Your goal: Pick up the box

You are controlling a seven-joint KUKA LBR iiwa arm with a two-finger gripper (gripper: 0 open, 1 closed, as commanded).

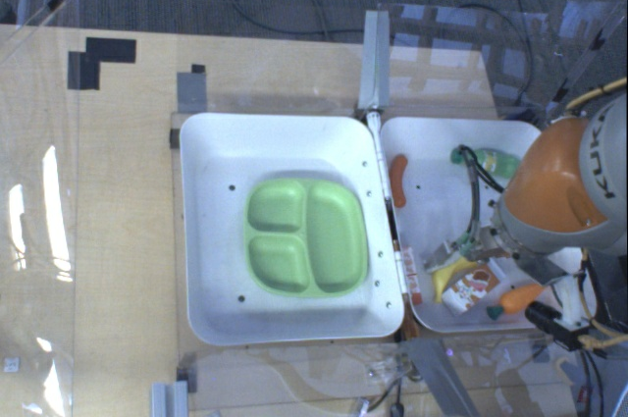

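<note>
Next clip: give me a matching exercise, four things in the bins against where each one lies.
Things:
1. green divided plate
2. sausage
3. box
4. carrot

Places:
A. right bin, near front edge, beside the banana
B. right bin, far left, along the divider
C. middle of the left bin
D. right bin, front, right of the box

Pairs: 1-C, 2-B, 3-A, 4-D

You can read one thing: part of the letters "KU" in black on the grey arm (pixel 601 150), just above its orange band. The little box (pixel 471 288) under the arm has a picture, but its words are too small to read.
</note>
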